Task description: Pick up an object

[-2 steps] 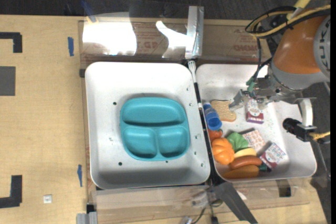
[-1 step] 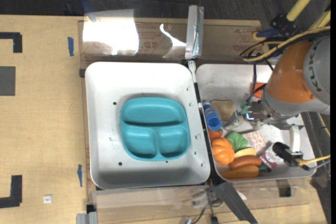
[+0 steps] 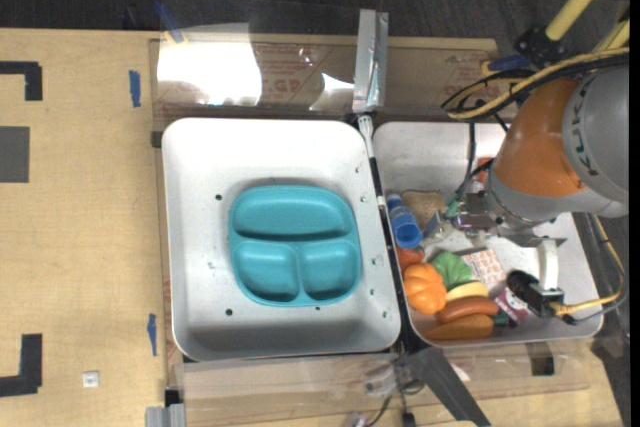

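The right bin (image 3: 440, 143) holds a heap of toys along its left and front sides. A blue cup (image 3: 405, 229) lies by the left wall, with an orange pumpkin-like piece (image 3: 424, 287) in front of it. A green piece (image 3: 453, 267), a yellow piece (image 3: 467, 292), a reddish sausage (image 3: 462, 312) and a pink patterned card (image 3: 487, 265) lie close together. My gripper (image 3: 466, 212) hangs low over the bin's middle, just behind the green piece and the card. The wrist with its orange band (image 3: 535, 155) hides the bin floor behind it.
A teal divided plate (image 3: 295, 240) lies in the middle of the left bin (image 3: 190, 165). A metal divider (image 3: 369, 60) stands behind the bins. A yellow and black cable (image 3: 580, 307) runs along the right bin's front right corner. Brown bench (image 3: 70, 235) lies to the left.
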